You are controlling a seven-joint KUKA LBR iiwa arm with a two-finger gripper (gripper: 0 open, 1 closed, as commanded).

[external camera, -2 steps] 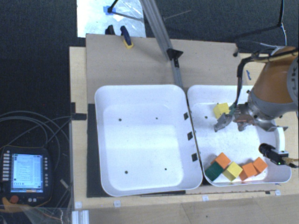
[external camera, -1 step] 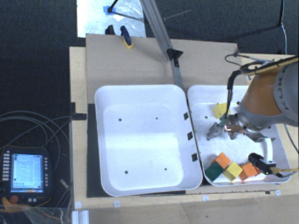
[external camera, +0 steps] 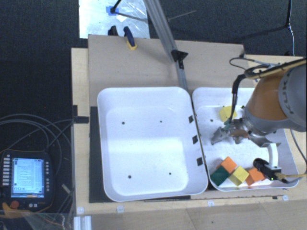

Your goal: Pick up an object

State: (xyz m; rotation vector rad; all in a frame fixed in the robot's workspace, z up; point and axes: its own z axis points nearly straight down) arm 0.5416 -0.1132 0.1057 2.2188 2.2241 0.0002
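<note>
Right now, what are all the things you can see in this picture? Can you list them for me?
white bins: 2, white, side by side on the bench; left bin, right bin
orange blocks: 2, orange, right bin's near end
green block: 1, dark green, beside them
yellow block: 1, yellow, same cluster
yellow piece: 1, yellow, right bin's far part
handheld screen: 1, black, bottom left
arm: 1, grey and orange, over the right bin
jaws: 1, grey, above the right bin's floor

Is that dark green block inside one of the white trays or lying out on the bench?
Inside. The dark green block sits within the right shallow white bin, near its front wall.
</note>
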